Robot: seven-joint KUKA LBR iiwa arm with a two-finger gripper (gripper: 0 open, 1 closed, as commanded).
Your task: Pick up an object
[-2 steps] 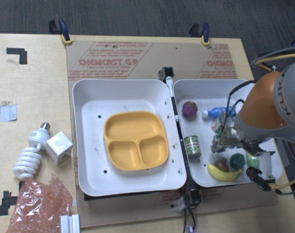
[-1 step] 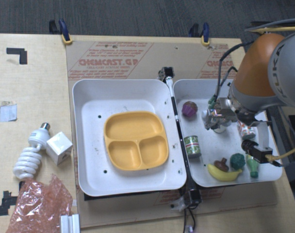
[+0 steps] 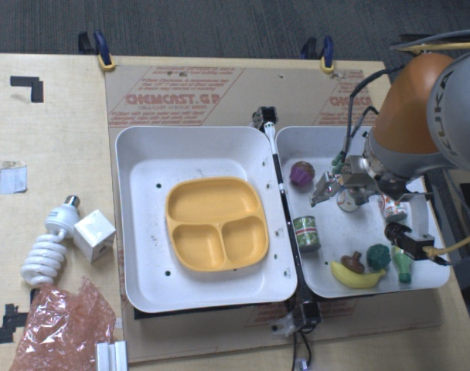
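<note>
White plastic is forming 2 shallow bins sitting side by side, their inner rims touching. In the left bin [image 3: 142, 284], a yellow divided tray [image 3: 217, 224] is lying centred with open floor all round it. The right bin [image 3: 312, 141] is holding a purple ball [image 3: 301, 175] near its far-left part, a green can [image 3: 305, 233] against the left wall, and a banana [image 3: 356, 275] by the near rim. The gripper [image 3: 339, 188] is hovering over the bin's middle, beside the ball; whether it is spread or closed I cannot tell.
</note>
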